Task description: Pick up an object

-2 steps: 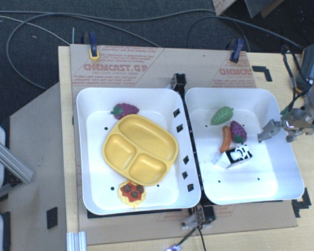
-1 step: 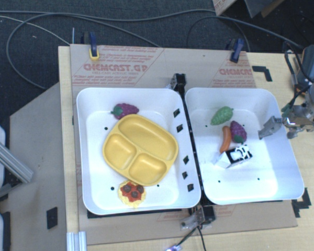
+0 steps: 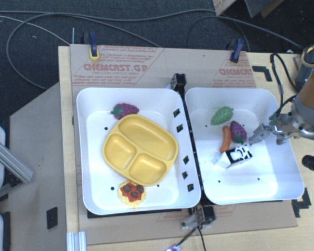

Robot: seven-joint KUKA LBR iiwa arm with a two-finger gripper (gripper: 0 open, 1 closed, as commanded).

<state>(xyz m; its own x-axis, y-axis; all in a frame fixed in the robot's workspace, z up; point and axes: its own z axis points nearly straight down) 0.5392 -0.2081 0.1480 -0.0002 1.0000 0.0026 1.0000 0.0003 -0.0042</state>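
Gripper (image 3: 262,133) low over right bin (image 3: 282,187), fingers apart, nothing between; near purple grapes (image 3: 237,132), likely target.

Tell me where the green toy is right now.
The green toy lies in the right bin, near its back wall, just above the orange sausage and purple grapes.

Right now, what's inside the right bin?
The right bin holds a green leafy piece, an orange sausage, purple grapes and a black-and-white block. Anything beneath them is covered.
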